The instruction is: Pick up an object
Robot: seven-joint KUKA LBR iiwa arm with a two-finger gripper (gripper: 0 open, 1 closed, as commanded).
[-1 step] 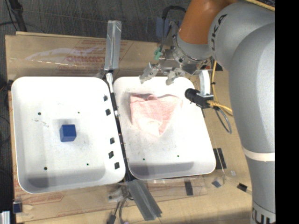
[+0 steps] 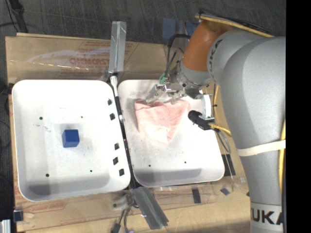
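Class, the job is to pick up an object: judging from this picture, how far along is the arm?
Done: the gripper has reached the right bin, at the pink cloth's top edge. In hand: a grasp on the cloth looks under way, unconfirmed. Left: lifting it clear. The blue cube lies untouched in the left bin.

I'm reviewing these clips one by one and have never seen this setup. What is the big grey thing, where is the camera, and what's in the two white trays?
The grey bulk with the orange band is a robot arm reaching in from the right. One camera, fixed above the bench, looks down at a slant. The arm's gripper sits at the top edge of a crumpled pink cloth in the right bin; whether it holds the cloth cannot be told. A small blue cube lies in the left bin, untouched.
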